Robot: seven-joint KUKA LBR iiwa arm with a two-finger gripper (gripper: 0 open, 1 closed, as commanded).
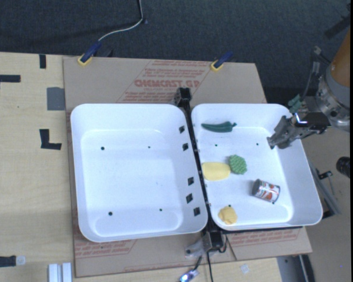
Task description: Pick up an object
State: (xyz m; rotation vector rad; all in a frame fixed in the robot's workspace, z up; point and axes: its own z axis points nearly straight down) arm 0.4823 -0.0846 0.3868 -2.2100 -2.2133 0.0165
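The left shallow white plastic bin (129, 175) holds nothing. The right white bin (294, 181) holds a dark green pepper-shaped toy (219, 126) far left, a yellow lemon-like lump (215, 171) touching a green knobbly ball (237, 164), a small yellow piece (227, 215) nearest, and a silver can with red label (265, 191) lying tilted. The two-finger gripper (277, 138) hangs near the right rim; the can lies just nearer. Its grip state is too dark to judge.

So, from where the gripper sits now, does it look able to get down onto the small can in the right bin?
Probably yes. The gripper hangs over the right bin's right side, and the can lies on its side below it in the view, apart from the other items, with bare floor around it.
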